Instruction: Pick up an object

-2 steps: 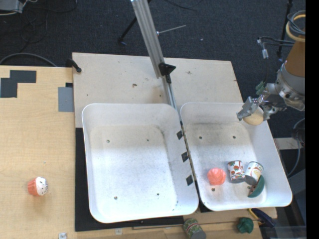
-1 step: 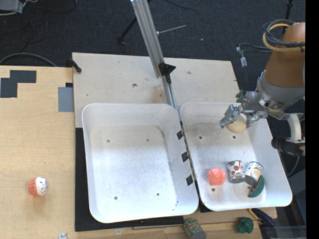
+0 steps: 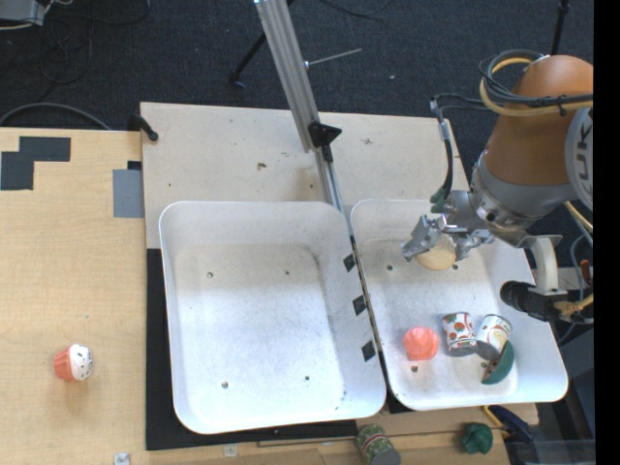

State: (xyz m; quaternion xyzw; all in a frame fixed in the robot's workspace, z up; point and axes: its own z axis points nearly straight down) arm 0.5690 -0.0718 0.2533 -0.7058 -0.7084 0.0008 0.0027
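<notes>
Two shallow white bins are sitting side by side on a desk (image 3: 223, 148), seen from above at a slant.

Nearest the viewer, on the front edge of the desk below the right bin, two small items are lying: a dark greenish can-like object (image 3: 373, 444) and a green lump (image 3: 475, 438). Well apart to the left, on a wooden surface beside the bins, one small orange and white toy (image 3: 73, 362) is resting alone.

The left bin (image 3: 184, 231) is showing only its speckled white floor.

The right bin (image 3: 542, 381) is holding five things. Toward its front, one round pinkish-red ball (image 3: 419, 343) is lying near the divider. Just to the right of it, two small printed cans (image 3: 457, 332) (image 3: 493, 331) are lying close together, and one dark green curved piece (image 3: 502, 364) is touching the right-hand can. Farther back, one pale tan rounded object (image 3: 439, 258) is resting on the bin floor.

The gripper (image 3: 438, 237) is hanging directly over that tan object, and the fingers are appearing spread to either side of its top; whether they are touching it cannot be told. The grey arm with its orange band (image 3: 538, 119) is reaching in from the right.

Behind the bins, a slanted metal rail (image 3: 291, 66) is rising from the divider toward the dark floor.
</notes>
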